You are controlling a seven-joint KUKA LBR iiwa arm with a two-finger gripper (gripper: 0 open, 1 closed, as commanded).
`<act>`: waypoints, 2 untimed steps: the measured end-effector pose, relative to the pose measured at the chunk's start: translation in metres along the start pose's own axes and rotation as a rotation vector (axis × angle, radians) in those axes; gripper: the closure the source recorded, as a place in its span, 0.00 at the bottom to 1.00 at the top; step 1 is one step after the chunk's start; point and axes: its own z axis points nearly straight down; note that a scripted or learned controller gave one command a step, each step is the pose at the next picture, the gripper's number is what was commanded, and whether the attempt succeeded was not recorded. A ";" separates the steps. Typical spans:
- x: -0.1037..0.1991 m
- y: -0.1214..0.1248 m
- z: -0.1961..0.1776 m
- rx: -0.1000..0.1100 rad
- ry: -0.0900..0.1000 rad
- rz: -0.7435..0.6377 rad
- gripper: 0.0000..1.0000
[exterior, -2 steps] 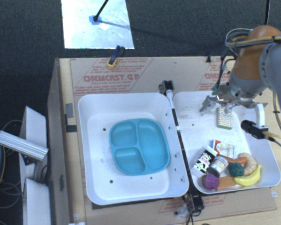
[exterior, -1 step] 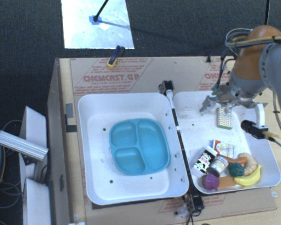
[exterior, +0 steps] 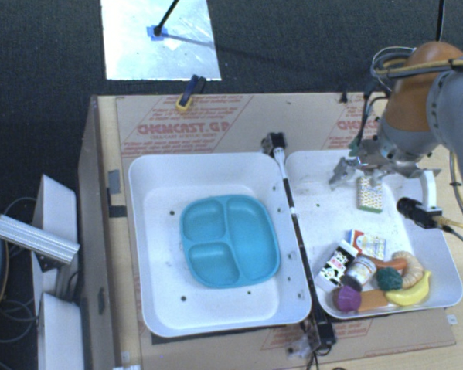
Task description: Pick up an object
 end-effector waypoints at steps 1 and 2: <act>0.000 0.000 0.000 0.000 0.000 0.000 0.00; 0.000 0.000 0.000 0.000 0.000 0.000 0.00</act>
